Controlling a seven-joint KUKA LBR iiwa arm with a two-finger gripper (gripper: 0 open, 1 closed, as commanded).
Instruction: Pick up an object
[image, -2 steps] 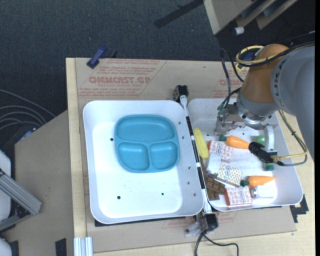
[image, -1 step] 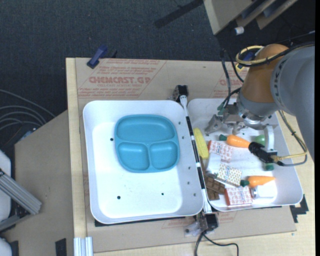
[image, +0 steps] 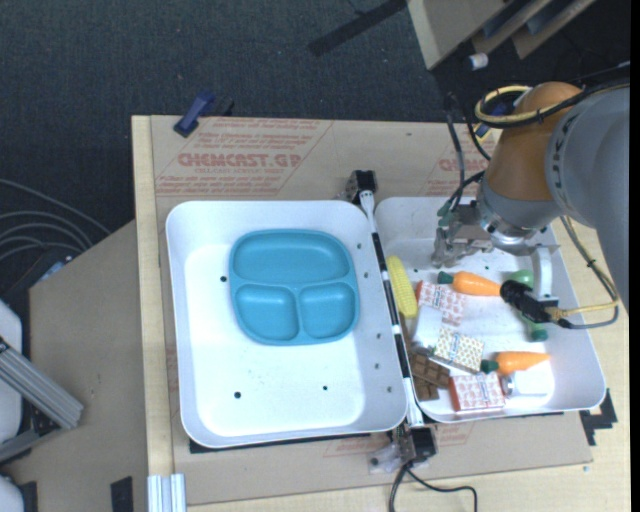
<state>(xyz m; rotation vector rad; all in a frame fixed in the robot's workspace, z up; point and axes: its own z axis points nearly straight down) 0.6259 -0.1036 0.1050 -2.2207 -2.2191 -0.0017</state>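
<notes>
A small blue object (image: 193, 115) is lying on the table (image: 260, 150) at the upper left of the frame, well apart from the work. Further right, a blue divided plate (image: 293, 285) is sitting alone in the upper half of the left bin (image: 200, 380).

Just across the shared rims, a yellow corn cob (image: 402, 285) is lying lengthwise along the left wall of the right bin (image: 590, 385). Patterned packets (image: 441, 302) are spreading out beside it, and a brown chocolate bar (image: 430, 372) is resting below them, toward the lower left corner.

The gripper (image: 462, 242) is hanging over the upper part of the right bin. From where I am standing I cannot tell whether it is open or shut, and I am seeing nothing in its hold.

Just below it in the frame, an orange carrot (image: 476, 285) is lying crosswise, and it is looking like the likeliest pick. It appears to be a light, hard toy, smooth and tapered, so it may roll or slip. Taking it across the thick middle seems the safest hold. The packets just beside its left end are crowding that side.

A second carrot (image: 520, 360) is lying toward the lower right, near a red box (image: 478, 393).
</notes>
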